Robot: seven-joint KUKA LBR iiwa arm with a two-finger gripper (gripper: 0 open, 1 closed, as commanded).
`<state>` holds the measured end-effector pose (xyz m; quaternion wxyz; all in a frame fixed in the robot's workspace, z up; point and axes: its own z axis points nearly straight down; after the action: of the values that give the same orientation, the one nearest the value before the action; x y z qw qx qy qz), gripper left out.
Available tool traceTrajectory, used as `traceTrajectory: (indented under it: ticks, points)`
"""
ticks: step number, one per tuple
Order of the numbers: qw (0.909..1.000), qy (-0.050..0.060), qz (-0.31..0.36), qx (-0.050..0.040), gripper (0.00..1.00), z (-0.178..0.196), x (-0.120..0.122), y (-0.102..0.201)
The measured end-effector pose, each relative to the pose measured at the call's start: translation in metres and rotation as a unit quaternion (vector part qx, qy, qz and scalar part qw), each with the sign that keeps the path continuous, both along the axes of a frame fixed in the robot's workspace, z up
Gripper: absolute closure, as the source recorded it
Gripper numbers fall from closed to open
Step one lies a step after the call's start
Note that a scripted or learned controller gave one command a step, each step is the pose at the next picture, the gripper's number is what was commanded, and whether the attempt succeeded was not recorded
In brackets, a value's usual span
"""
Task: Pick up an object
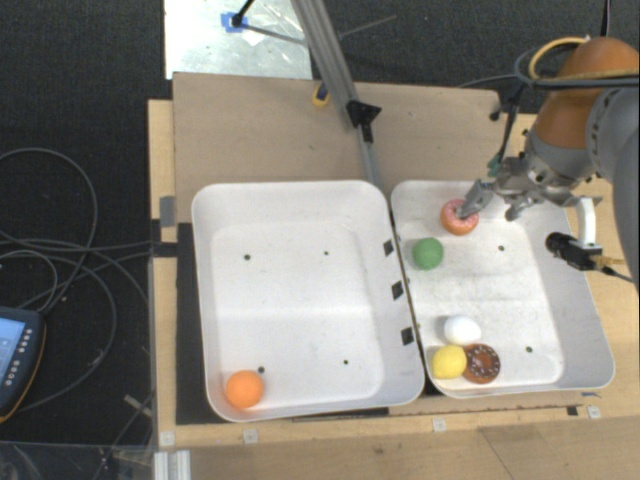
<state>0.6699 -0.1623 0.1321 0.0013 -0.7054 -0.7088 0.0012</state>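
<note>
Currently the arm (590,108) reaches in from the right, over the far end of the right bin (570,318). Gripper (492,200) sits at the bin's far edge, tilted down and left. One finger (476,201) points at the pink frosted donut (460,217) and looks to be touching its right rim or hanging just above it (can't separate the two from this slant). The other finger (518,206) is off to the right, apart from the donut. So the fingers are spread and nothing sits between them; no grasp.

Right bin contents:
- pink donut at the far end, near the bin's left half
- green ball (428,253) just nearer than the donut, close to the divider edge
- white ball (461,329) toward the near end
- yellow ball (449,362) touching or just beside the white one, on its near side
- chocolate sprinkled donut (482,364) right against the yellow ball, on its right

Left bin (290,208): one orange ball (244,389) in the near-left corner, well apart from everything else.

Both bins sit side by side on a brown board (250,118), overlapping slightly at the shared edge. A grey pole (330,48) runs in diagonally from the top and ends near the far end of that seam. Black cables (60,258) and a handheld pendant (15,358) lie on the dark floor at left.
</note>
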Motion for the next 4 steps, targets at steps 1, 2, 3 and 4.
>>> traceTrajectory:
  ticks: [1,2,3,4]
  points:
    - [1.0,0.003,0.001,0.0003,0.0,-0.043,-0.001,-0.001]
    - [1.0,0.001,0.003,-0.0003,1.0,-0.03,0.0,0.0]
    - [1.0,-0.005,0.0,-0.0009,1.0,0.015,0.0,-0.003]
    - [1.0,-0.005,-0.001,-0.0011,1.0,0.064,-0.005,-0.006]
